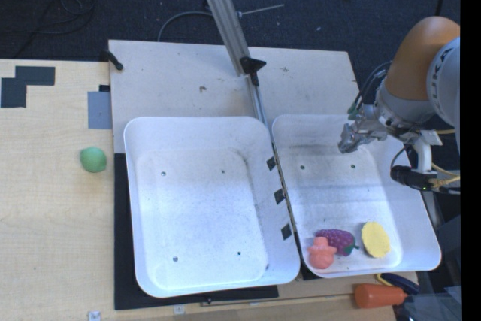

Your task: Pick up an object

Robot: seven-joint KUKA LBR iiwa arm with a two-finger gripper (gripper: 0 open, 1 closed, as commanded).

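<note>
An orange toy [379, 295] lies nearest. The gripper [350, 140] hovers above the right bin [428, 255]; whether it is released or clenched, I cannot tell. Descend squarely over the yellow piece [375, 239].

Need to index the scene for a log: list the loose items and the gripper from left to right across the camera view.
green ball → pink toy → purple grapes toy → gripper → yellow toy → orange object at the bench's front edge.
</note>
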